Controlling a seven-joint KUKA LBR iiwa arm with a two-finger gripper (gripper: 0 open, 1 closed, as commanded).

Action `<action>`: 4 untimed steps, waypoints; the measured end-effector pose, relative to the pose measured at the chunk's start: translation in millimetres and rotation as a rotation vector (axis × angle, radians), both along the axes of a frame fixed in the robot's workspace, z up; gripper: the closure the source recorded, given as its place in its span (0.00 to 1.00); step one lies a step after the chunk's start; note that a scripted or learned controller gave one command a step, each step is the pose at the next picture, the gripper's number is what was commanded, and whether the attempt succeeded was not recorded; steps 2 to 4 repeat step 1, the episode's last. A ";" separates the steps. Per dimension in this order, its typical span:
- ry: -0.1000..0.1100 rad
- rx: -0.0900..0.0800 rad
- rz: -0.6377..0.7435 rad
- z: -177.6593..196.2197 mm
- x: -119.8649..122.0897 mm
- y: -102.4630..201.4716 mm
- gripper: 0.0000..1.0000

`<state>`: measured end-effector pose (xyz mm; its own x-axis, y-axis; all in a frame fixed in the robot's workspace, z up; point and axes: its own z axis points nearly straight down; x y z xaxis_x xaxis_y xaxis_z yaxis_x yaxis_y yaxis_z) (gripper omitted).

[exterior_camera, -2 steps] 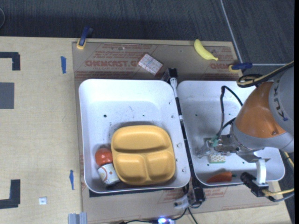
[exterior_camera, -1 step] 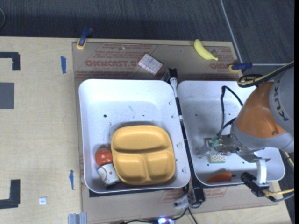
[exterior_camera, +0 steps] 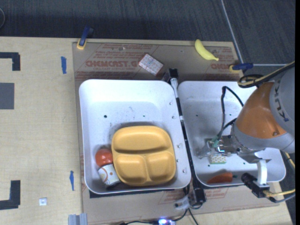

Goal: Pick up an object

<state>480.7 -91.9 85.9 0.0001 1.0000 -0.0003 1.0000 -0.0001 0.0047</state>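
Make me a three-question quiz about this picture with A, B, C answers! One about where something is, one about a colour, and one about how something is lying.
1. Where is the banana?
A. In the left bin
B. On the brown board behind the right bin
C. In the right bin

2. What colour is the divided tray?
A. Yellow
B. Blue
C. Green

3. How does the divided tray lie?
A. Standing on edge
B. Hanging over the bin wall
C. Flat in the left bin

Answers:
1 B, the banana rests outside the bins near the far edge, behind the right bin.
2 A, it is plainly yellow.
3 C, it sits flat on the bin floor, compartments facing up.
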 end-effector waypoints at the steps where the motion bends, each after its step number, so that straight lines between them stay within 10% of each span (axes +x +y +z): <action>1: 0.000 0.000 0.001 0.0 0.0 -1.4 0.00; 4: 0.000 0.000 0.001 0.0 0.0 -1.4 0.00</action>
